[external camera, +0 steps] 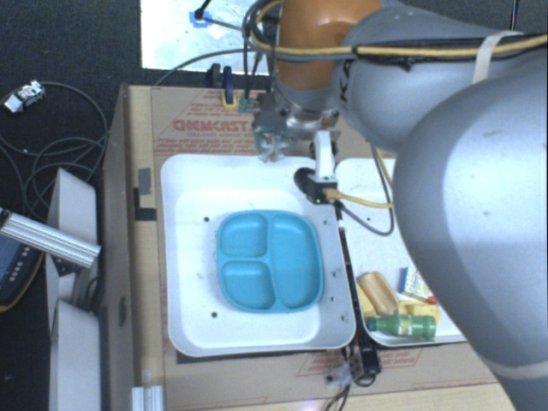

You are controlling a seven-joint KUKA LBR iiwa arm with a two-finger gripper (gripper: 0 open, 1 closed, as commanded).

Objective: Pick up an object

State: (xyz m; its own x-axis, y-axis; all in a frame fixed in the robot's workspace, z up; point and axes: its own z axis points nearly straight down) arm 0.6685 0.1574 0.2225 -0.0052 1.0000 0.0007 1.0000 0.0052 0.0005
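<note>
The grey arm with its orange band (321, 24) reaches in from the right and hangs its two-finger gripper (272, 148) over the far edge of the left shallow white plastic bin (184, 255). Whether the gripper is open or closed cannot be told from this slant, and nothing is seen held in it.

Below and nearer the camera than the gripper, a light blue plastic plate with three compartments (270, 261) lies flat in the middle of the left bin, well apart from the tool. Farther to the gripper's right and nearer still, in the right white bin (364, 229), a tan cylindrical object (377, 292) lies just beside a green plastic bottle (402, 324) on its side, with a small blue and yellow printed packet (415, 282) next to them. The arm's grey body covers much of that bin.
</note>
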